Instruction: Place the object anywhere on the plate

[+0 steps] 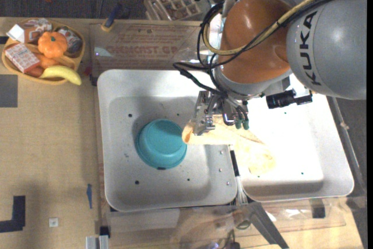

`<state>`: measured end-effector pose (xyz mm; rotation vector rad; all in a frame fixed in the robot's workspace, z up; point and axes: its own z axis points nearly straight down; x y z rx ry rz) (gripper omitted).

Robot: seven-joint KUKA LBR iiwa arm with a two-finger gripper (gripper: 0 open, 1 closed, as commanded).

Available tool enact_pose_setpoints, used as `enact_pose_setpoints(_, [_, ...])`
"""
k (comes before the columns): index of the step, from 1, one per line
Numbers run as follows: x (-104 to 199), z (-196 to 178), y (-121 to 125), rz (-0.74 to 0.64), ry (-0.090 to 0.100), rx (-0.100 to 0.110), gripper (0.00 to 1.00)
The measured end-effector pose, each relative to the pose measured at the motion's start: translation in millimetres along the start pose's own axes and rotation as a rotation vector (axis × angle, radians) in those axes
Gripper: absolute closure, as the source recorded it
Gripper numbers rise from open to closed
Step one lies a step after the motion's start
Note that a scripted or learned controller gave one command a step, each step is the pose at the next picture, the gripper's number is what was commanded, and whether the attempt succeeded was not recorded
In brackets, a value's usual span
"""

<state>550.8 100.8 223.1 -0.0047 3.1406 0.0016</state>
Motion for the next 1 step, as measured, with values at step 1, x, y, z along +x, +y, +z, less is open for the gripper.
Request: enact_pose_setpoints(1, [-0.1, -0.2, 0.0, 0.0, 0.0, 0.0, 0.0])
